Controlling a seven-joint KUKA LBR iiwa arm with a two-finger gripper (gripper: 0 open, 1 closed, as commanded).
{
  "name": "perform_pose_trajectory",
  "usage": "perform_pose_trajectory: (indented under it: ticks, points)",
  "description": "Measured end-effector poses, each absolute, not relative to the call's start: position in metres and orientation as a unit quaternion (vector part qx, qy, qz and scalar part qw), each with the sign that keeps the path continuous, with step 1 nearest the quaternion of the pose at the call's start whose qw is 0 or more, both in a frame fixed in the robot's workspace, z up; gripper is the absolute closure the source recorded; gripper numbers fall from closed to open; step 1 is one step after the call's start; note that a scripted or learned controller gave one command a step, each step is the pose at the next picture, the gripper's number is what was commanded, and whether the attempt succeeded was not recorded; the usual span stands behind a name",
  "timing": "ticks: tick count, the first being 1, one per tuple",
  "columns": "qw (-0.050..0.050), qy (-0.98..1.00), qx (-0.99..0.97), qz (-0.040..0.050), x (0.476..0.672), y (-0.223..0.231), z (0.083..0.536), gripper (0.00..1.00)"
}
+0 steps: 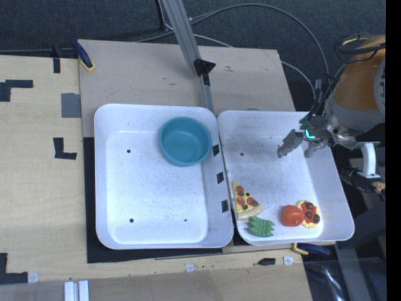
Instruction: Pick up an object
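A blue bowl (pixel 185 141) sits in the left bin (pixel 119 187) near its back right corner. Along the front of the right bin (pixel 269 168) lie a toy pizza slice (pixel 245 200), a green toy (pixel 261 227) and a red and yellow toy (pixel 299 214). My gripper (pixel 294 144) hangs over the right bin's back right part, its fingers pointing left and down, well behind the toys. Nothing shows between the fingers.
A grey metal pole (pixel 188 36) slants down from the top to the gap between the bins. Cables (pixel 276 17) loop across the dark floor behind the bench. A yellow and blue clip (pixel 84 56) lies at the bench's back left corner.
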State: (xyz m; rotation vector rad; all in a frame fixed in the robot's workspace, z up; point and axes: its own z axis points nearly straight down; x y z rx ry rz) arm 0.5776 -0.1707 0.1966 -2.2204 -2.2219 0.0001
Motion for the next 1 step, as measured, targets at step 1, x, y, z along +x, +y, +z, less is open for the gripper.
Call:
perform_pose_trajectory:
  ticks: [1]
  points:
    - [0.000, -0.707, -0.707, 0.0001, 0.5776, -0.1707, 0.1966, 0.00]
